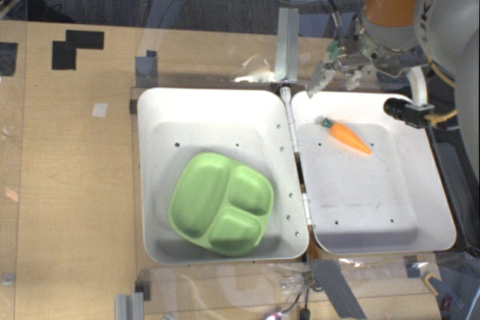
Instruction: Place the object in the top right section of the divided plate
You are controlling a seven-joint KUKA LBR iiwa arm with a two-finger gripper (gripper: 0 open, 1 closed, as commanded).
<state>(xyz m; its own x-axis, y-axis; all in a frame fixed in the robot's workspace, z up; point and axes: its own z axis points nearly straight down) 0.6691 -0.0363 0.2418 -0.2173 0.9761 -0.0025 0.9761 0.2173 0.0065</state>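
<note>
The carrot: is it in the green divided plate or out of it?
Out. The carrot lies on the right bin's floor; the plate sits in the left bin.

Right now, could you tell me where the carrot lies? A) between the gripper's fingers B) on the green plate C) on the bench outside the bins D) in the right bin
D: the carrot lies on the floor of the right bin, apart from the plate in the left bin, with the gripper above the bin's far rim.

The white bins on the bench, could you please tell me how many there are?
2. The left bin holds the green divided plate; the right bin beside it holds the toy carrot.
</note>
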